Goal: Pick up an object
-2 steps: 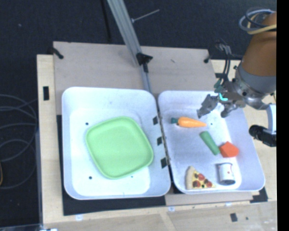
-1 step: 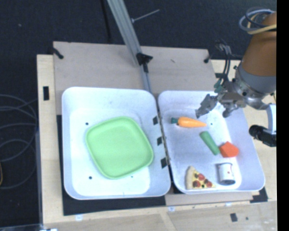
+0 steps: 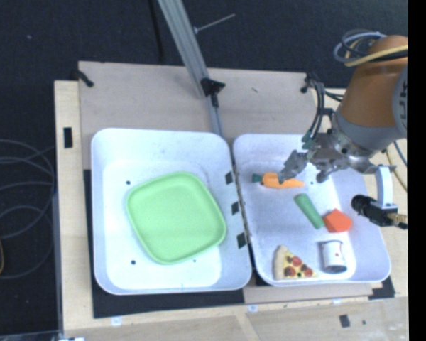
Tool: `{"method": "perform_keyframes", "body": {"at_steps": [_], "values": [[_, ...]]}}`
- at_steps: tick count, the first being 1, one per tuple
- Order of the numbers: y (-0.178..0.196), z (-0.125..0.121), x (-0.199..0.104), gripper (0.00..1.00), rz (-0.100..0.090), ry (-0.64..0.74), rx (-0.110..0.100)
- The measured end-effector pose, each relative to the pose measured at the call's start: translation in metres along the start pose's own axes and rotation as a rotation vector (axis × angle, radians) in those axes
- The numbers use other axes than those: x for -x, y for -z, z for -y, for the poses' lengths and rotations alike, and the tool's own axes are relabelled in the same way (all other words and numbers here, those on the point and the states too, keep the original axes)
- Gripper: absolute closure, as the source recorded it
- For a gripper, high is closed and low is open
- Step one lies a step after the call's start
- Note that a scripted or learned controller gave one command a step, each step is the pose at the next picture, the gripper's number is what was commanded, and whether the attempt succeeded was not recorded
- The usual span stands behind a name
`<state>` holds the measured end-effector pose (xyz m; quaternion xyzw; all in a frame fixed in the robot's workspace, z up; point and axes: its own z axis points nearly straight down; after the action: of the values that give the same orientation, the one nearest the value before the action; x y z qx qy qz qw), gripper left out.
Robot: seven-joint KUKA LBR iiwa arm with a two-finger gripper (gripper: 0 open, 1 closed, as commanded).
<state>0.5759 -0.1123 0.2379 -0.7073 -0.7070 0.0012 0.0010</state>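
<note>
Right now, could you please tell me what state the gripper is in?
Gripper: open, holding nothing, fingers spread just above the right end of the carrot in the right bin.

Pale wooden bench [image 3: 149,98] on dark floor [image 3: 64,20], cables [image 3: 14,190] left

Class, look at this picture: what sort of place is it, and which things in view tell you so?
Probably a robot lab test bench. A robot arm reaches over two white bins on a board, and the items are toys: a carrot, a pizza slice and a green plate.
</note>
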Motion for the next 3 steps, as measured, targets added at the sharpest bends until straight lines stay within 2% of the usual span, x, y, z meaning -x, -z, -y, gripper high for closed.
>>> {"method": "perform_keyframes", "body": {"at_steps": [1,2,3], "values": [[-0.061,0.006,0.004,0.0,0.0,-0.001,-0.002],[-0.116,-0.002,0.0,0.0,0.0,0.0,-0.001],[-0.103,-0.003,0.0,1.0,-0.001,-0.001,0.005]]}}
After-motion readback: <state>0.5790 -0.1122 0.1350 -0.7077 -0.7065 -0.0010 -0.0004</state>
